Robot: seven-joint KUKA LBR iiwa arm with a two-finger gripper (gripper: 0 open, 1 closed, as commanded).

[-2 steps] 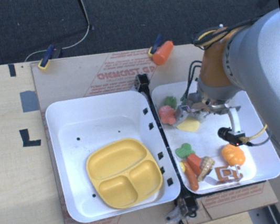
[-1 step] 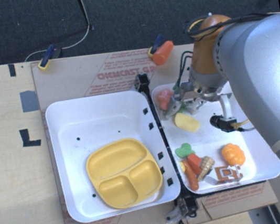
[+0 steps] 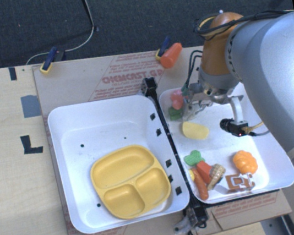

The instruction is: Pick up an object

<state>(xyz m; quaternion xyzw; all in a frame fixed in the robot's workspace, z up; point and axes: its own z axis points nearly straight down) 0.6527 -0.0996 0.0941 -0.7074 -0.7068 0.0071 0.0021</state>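
Note:
The right bin (image 3: pixel 269 146) holds several toy foods. At its far left lies a pink and green piece (image 3: pixel 176 102), and my gripper (image 3: pixel 191 105) is low over the bin, right beside it on its right. A pale yellow piece (image 3: pixel 195 130) lies just in front of the gripper. Nearer the front are a green-topped carrot (image 3: pixel 199 171), an ice cream cone (image 3: pixel 215 173), an orange pumpkin (image 3: pixel 244 162) and an orange and white toy (image 3: pixel 239 182). Nothing shows between the gripper's tips.
A yellow divided plate (image 3: pixel 131 181) lies in the left bin (image 3: pixel 70 127). A black divider strip (image 3: pixel 163 133) runs between the bins. An orange clamp (image 3: pixel 170 55) and a yellow clamp (image 3: pixel 47 63) sit at the board's far edge. The grey arm (image 3: pixel 275 81) covers the right bin's far right corner.

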